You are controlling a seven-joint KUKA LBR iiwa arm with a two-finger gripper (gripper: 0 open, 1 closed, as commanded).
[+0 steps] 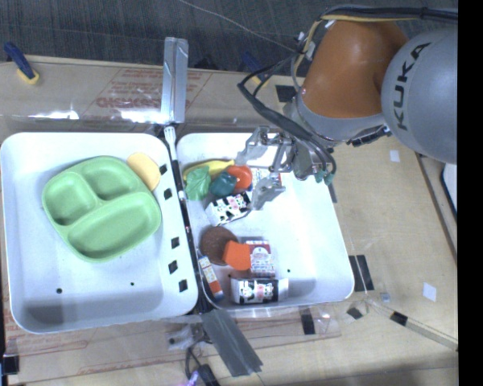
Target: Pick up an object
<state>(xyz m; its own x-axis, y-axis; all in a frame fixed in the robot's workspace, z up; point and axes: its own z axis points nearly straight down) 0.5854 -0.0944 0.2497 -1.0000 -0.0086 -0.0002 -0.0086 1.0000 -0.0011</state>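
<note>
On my desk (56, 79), the left bin (20, 240) holds a green divided tray (101, 207) with a yellow piece (145, 169) touching its upper right corner. The right bin (322, 240) is crowded along its left side: a green leafy thing (197, 183), a yellow banana (209, 167) lying crosswise behind it, a teal lump (223, 186), a red piece (240, 175), a patterned card (228, 207), a brown disc (216, 244), an orange block (237, 255), a small carton (259, 257), a dark can (253, 290) on its side, long axis left to right. My fingers (267, 167) hang over the bin's upper middle, just right of the red piece; I cannot tell whether they are parted or closed. My wrist hides the bin's rear rim.
</note>
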